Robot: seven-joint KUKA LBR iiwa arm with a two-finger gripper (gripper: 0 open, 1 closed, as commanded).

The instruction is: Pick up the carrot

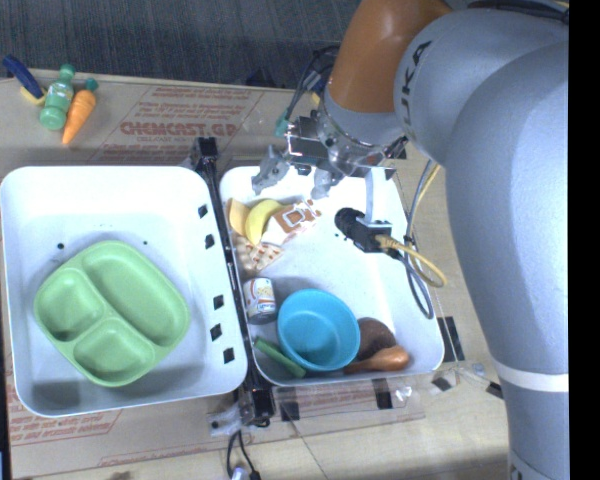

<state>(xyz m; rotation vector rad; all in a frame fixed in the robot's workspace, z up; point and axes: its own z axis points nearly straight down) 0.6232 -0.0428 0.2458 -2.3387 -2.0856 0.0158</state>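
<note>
Open and holding nothing, the gripper hung over the right bin — just above the banana, well apart from the carrot at the bin's near edge.

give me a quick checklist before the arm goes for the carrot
1. End effector open, nothing between its fingers: ok.
2. Target settled: cannot tell. A carrot lies on the bench outside the bins; an orange piece lies at the right bin's near edge.
3. End effector above either one: not ok, it hangs by the banana.
4. Room around the orange piece: not ok, the bowl crowds it.
5. Room around the carrot: not ok, a green bottle lies against it.
</note>
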